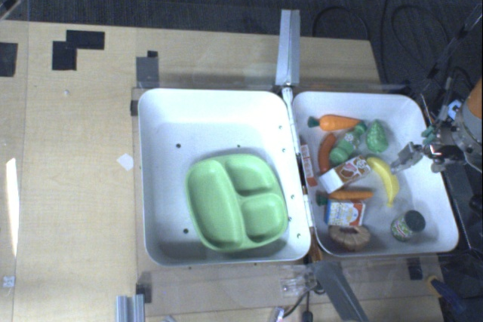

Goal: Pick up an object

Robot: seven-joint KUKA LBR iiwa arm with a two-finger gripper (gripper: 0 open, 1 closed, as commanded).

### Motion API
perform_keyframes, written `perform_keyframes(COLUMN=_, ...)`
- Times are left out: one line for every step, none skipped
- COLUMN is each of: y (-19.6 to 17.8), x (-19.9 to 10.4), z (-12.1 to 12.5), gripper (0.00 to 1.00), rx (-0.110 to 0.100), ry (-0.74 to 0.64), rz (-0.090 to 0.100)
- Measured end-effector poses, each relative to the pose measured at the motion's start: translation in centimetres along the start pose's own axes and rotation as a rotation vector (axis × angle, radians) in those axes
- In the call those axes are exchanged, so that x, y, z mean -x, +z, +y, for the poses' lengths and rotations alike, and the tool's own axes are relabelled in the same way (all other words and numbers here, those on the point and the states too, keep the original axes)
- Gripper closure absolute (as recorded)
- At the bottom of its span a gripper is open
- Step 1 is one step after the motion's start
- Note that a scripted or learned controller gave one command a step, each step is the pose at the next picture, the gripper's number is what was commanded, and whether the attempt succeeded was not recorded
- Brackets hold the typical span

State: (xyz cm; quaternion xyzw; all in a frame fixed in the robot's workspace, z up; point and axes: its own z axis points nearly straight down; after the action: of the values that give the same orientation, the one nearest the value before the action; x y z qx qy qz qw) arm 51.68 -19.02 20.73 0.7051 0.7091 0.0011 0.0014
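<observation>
The right bin (pixel 441 237) holds several toy foods. An orange carrot (pixel 338 121) lies at the back, with two green vegetables (pixel 376 136) next to it. A yellow banana (pixel 385 177) lies right of a small white and red carton (pixel 346 172). A dark can (pixel 407 225) stands in the front right corner. My gripper (pixel 423 152) hangs over the bin's right side, just right of the banana and above it, with nothing seen in its grasp.
The left bin (pixel 162 132) holds a green divided plate (pixel 236 200). In the right bin there are also a red sausage-like piece (pixel 326 152), a second carrot (pixel 351 194), a small box (pixel 346 213) and a brown bun (pixel 349 237). A metal divider post (pixel 287 49) stands between the bins.
</observation>
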Motion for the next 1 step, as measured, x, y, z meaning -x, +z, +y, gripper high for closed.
perform_keyframes(y=11.75, x=-2.3, z=1.2, gripper=0.0, rx=0.012, ry=-0.158, rz=-0.004)
